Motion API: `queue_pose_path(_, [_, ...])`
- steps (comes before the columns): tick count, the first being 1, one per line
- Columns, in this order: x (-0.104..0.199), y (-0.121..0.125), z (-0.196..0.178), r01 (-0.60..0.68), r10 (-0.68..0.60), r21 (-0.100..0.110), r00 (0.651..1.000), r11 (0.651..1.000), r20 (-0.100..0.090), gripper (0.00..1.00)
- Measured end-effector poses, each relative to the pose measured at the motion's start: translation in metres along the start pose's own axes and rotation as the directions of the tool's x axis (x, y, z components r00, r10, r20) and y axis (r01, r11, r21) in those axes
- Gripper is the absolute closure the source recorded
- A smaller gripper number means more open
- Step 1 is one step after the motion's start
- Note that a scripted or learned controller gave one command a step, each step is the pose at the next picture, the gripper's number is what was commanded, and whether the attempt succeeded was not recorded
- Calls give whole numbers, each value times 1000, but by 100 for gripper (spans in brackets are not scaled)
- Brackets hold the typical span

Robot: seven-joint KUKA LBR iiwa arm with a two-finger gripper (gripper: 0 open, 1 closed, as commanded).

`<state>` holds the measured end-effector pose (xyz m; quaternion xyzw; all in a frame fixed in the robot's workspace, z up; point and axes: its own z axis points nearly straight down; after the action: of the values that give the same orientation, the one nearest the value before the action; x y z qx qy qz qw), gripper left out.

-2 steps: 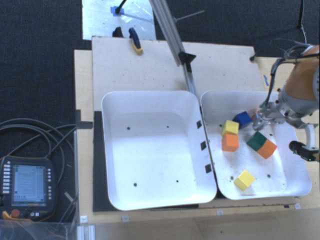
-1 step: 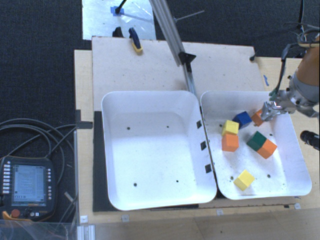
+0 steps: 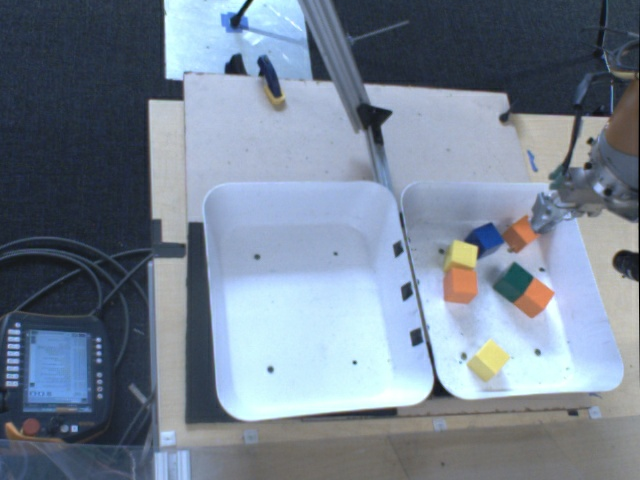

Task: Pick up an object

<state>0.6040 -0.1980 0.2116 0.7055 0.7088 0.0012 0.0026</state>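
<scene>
Jaws (image 3: 543, 218) sit low over the upper right part of the right bin (image 3: 590, 298), their tip touching or just beside a small orange block (image 3: 519, 234); whether they are spread or pressed together cannot be told, since the tip is small and blurred against the white wall. No block shows between them.

The arm (image 3: 610, 168) enters from the right and is cut off by the picture's edge, so only its wrist end shows.

Other blocks crowd the same bin. A blue block (image 3: 486, 237) lies just left of the small orange one, with a yellow block (image 3: 461, 255) beside it and a larger orange block (image 3: 460, 284) touching the yellow one from below. A green block (image 3: 513, 281) and another orange block (image 3: 534, 297) sit pressed together near the middle. A second yellow block (image 3: 488, 359) lies apart near the lower rim, with open floor around it.

Room is tight near the jaws: the bin's right wall is close on one side, the blue block on the other. The left bin (image 3: 215, 268) offers wide open floor. A slanted metal bar (image 3: 335, 48) crosses the surface (image 3: 440, 133) above the bins and ends where the two rims meet. A handheld control pad (image 3: 55, 373) lies at lower left, partly cut off.
</scene>
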Motion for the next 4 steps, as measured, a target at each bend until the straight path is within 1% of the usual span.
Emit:
queue_pose_path(1, [59,1,1,6,-6,4,1000,1000,-4,100])
queue_pose_path(2, [113,14,4,7,-7,3,1000,1000,-4,100])
queue_pose_path(3, [175,21,3,8,-8,3,1000,1000,-5,100])
queue_pose_path(4, [225,24,3,7,-7,3,1000,1000,-5,100])
